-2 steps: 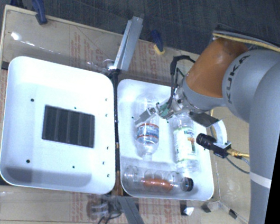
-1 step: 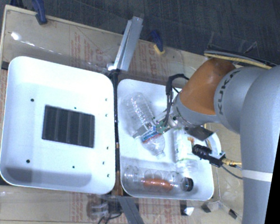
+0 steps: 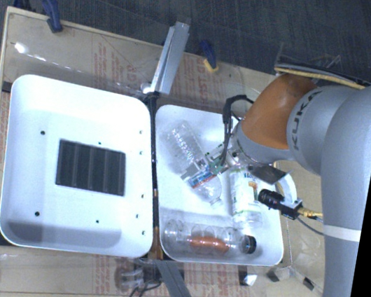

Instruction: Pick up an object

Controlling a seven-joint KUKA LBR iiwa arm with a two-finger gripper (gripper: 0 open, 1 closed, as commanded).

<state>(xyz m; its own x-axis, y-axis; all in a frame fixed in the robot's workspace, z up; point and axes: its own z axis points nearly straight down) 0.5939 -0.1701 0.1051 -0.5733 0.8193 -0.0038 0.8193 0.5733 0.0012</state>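
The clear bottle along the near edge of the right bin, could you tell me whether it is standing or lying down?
Lying down. The clear bottle rests on its side along the right bin's near wall, dark cap pointing right.

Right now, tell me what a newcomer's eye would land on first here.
The big grey arm with its orange band reaches in from the right over the right bin. That bin holds a jumble of clear plastic bottles: one lies slantwise near its middle, another along its near wall. The left bin shows a dark ribbed rectangular panel on its floor.
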